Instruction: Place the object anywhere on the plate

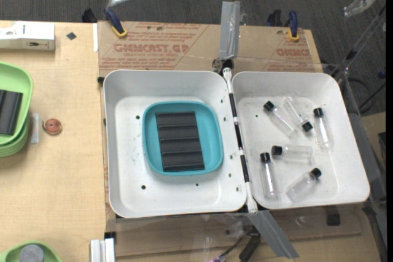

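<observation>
We see little clear tubes [279, 118] with black caps lying loose in the right bin [344, 132], well apart from the blue plate [150, 144]. The plate sits flat in the left bin [116, 150], ready to catch one. A black ridged block [179, 141] already lies on it. We cannot tell if the pincer is apart or together.
</observation>
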{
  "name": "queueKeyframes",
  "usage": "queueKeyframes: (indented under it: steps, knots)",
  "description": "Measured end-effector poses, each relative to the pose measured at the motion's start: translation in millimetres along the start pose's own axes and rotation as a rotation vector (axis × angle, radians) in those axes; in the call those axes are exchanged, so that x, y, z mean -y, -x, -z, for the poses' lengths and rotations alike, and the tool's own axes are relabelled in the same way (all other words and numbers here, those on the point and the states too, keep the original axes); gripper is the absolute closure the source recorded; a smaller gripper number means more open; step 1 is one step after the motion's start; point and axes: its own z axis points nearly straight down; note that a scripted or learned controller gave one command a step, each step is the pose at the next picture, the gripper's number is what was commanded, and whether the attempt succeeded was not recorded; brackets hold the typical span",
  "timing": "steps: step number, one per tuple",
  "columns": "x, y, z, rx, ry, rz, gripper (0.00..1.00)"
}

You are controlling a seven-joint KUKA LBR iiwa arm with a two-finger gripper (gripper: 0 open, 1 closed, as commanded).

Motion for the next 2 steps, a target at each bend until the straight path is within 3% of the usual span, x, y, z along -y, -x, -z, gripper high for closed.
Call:
queueKeyframes:
  steps: [2]
  knots:
    - [0.0,0.0,0.0,0.0,0.0,0.0,0.0]
